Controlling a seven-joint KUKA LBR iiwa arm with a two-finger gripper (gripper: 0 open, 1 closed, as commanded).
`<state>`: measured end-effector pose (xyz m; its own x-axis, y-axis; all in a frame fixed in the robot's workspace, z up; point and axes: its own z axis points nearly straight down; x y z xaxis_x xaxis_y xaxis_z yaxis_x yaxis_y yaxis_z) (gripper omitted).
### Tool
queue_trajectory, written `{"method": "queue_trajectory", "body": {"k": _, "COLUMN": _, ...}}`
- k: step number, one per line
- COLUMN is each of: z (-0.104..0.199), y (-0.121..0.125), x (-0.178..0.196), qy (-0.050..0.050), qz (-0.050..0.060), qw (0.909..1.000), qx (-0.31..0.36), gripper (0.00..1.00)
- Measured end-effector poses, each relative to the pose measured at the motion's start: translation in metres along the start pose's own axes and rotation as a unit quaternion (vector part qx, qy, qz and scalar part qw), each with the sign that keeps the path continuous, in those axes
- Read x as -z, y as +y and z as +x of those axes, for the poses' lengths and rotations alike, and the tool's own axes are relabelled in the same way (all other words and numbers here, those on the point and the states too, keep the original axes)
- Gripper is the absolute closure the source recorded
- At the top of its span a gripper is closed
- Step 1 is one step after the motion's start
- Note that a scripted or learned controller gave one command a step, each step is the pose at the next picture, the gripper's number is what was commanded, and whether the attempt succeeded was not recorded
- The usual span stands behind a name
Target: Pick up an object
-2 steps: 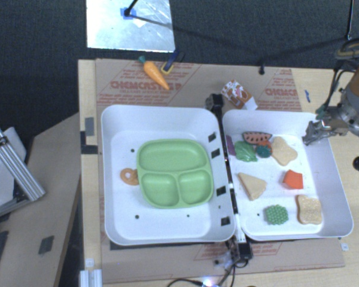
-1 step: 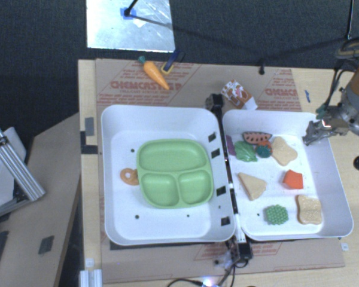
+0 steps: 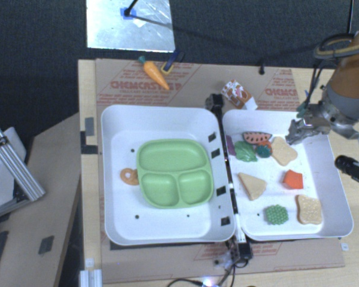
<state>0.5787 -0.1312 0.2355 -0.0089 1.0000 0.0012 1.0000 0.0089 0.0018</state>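
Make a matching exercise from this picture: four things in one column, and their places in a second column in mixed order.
Things:
1. green tray
2. pretzel
3. toy carrot
4. red block

Places:
A. on the bench beyond the bins
B. in the right bin
C. in the middle of the left bin
D. in the left bin, beside the tray's left edge

Pairs: 1-C, 2-D, 3-A, 4-B

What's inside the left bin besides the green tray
Beside the green tray in the left bin, a small tan pretzel-shaped ring lies against its left edge. The tray's compartments look bare; whatever is beneath the tray is covered.
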Motion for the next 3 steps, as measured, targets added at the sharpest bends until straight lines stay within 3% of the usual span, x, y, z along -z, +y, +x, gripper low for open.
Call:
{"method": "queue_trajectory", "body": {"k": 1, "z": 0.052, "y": 0.004, "x": -0.009, "qy": 0.000, "qz": 0.000, "qw": 1.0000, "qx": 0.000, "gripper": 1.00}}
{"method": "queue_trajectory", "body": {"k": 3, "z": 0.150, "y": -0.014, "x": 0.002, "qy": 0.000, "qz": 0.001, "qw": 1.0000, "qx": 0.000, "gripper": 1.00}}
